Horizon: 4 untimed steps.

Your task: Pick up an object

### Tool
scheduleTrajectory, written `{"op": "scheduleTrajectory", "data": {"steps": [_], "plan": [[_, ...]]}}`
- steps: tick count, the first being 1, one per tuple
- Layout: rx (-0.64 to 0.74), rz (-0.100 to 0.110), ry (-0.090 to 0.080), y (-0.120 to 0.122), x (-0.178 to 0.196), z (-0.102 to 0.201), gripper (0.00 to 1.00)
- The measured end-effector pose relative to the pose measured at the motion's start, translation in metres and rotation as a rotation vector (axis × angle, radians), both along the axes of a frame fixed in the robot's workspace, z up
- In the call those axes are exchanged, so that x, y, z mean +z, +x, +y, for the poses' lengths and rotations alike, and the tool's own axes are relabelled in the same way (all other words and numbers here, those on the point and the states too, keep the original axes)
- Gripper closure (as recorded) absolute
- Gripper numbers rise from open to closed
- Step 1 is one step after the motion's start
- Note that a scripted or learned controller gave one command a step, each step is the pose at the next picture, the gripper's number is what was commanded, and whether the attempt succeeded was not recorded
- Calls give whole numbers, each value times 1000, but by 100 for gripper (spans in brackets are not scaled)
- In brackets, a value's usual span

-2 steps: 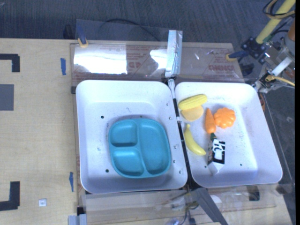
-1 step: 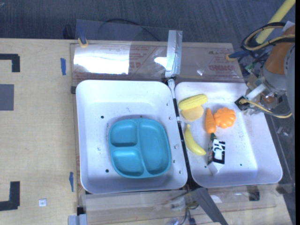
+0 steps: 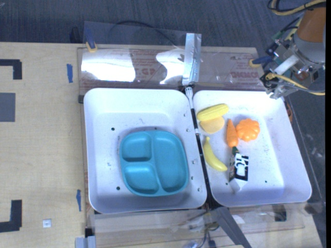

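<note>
We see the gripper at the far right corner of the counter, just over the far rim of the right bin, and nothing is between its parts. Whether it is open or closed, we cannot tell from this view.

The things to choose from all lie in the right bin: a yellow corn-like toy near the wall between the two bins, a banana below it, an orange pumpkin-like toy, a small carrot touching it, and a black-and-white piece toward the near rim. The left bin holds a blue divided plate.

We judge that the pumpkin-like toy is the nearest target. To do it well, we should come down straight over its middle, keeping away from the carrot beside it, and close only when low enough.
</note>
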<state>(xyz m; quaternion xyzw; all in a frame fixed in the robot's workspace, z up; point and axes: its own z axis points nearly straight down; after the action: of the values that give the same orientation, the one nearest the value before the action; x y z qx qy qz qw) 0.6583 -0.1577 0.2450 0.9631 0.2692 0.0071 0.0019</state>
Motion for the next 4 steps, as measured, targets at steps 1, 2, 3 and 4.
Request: {"op": "scheduleTrajectory", "data": {"steps": [1, 2, 3, 4], "plan": [[-242, 23, 4, -5, -74, -27, 100], [-303, 13, 4, 2, -158, -55, 100], [-327, 16, 8, 1, -152, -59, 100], [-322, 14, 7, 2, -140, -58, 100]]}}
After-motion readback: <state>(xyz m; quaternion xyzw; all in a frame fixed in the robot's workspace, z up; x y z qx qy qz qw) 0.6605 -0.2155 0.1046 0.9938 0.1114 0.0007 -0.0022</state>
